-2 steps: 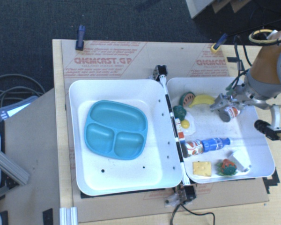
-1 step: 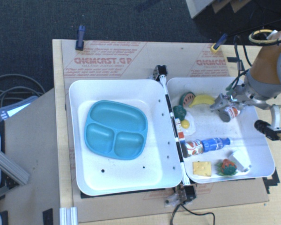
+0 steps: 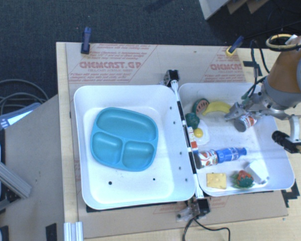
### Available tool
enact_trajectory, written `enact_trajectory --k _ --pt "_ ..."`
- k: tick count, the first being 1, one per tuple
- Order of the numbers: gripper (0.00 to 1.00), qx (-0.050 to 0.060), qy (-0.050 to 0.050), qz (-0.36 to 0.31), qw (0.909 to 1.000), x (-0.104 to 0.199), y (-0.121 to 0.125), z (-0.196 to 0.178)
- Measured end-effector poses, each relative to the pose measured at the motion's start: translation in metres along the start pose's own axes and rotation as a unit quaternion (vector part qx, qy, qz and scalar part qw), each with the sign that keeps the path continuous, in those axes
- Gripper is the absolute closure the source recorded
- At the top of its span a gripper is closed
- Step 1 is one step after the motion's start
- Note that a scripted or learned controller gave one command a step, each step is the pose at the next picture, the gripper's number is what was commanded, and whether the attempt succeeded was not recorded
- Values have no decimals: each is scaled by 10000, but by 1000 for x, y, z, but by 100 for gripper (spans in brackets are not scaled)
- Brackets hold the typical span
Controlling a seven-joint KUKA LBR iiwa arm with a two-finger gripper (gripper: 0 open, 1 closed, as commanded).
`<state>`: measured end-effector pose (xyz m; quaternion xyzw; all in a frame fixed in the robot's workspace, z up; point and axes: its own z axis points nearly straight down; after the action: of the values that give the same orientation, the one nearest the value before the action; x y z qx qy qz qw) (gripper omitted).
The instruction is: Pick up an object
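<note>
Worktop [image 3: 115, 59]: a pale board printed with red lettering, carrying two shallow white bins side by side.
Left bin [image 3: 90, 185]: holds a turquoise plate [image 3: 124, 139] with three compartments, lying flat near the middle.
Right bin [image 3: 276, 169]: holds all the small things.
Arm: grey with an orange band [image 3: 287, 69], reaching in from the right over the far right part of the right bin.
Jaws [image 3: 242, 115]: low over the bin's far side; whether they are wide or narrow cannot be told.
Small can [image 3: 245, 122]: silver with a red and white label, lying tilted right at the jaws; a grip on it cannot be confirmed.
Banana [image 3: 216, 107]: yellow, curved, just left of the jaws.
Watermelon slice [image 3: 201, 106]: red with a green rind, beside the banana.
Bottle [image 3: 221, 156]: blue body, red and white end, lying on its side mid-bin.
Cheese block [image 3: 216, 180]: yellow, square, at the near edge.
Red and green toy [image 3: 243, 178]: right of the cheese, too small to name.
</note>
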<state>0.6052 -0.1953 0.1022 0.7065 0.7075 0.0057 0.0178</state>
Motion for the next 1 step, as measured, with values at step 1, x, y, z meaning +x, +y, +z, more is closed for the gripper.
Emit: enact_trajectory --k 1 --pt "100 -38 -7 0 10000 0 2 -12"
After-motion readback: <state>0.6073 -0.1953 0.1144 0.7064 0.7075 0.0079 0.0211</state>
